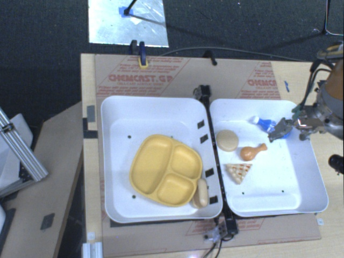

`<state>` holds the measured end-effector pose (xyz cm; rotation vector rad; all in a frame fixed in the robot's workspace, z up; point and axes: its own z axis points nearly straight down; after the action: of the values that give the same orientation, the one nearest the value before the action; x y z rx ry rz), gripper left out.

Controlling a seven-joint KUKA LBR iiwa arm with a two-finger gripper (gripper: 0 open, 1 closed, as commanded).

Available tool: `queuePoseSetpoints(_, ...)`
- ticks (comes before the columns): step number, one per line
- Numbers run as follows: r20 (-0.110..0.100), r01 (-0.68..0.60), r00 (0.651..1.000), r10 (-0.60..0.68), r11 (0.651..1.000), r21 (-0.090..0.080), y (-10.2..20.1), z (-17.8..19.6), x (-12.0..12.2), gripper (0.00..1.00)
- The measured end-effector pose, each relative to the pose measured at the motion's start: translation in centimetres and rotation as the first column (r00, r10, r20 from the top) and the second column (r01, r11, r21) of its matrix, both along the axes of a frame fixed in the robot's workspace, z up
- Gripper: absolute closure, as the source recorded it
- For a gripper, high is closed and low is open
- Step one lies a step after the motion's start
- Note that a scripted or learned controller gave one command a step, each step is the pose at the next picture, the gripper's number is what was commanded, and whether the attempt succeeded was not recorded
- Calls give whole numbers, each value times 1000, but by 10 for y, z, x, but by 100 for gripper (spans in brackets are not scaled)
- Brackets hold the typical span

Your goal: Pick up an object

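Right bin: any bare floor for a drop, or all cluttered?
Bare: the right bin's near half, below the pizza slice. Crowded: far-left part, where cookie, drumstick and blue item cluster, with the gripper over it.

Even, bright light falls on my bench; the white bins (161,109) nearly wash out. Glare flares off the foil sheet (127,15) at 12 o'clock. Shadows are soft; focus is slightly soft.

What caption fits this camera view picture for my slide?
Robot gripper hovers by a blue toy in the right bin; a yellow tray sits in the left bin.
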<state>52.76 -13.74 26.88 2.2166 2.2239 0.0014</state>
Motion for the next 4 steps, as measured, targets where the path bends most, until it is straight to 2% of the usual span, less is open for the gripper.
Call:
queuePoseSetpoints(1, -3, 2, 1000, -2, 1000, 1, -10, -56, 0, 0)
queuePoseSetpoints(2, -3, 1, 1000, -1, 1000, 1, -6, -117, 2, 0)
queuePoseSetpoints(3, -2, 2, 1000, -2, 1000, 1, -8, -159, 4, 0)
queuePoseSetpoints(4, 1, 1, 1000, -1, 1000, 0, -9, -147, 4, 100)
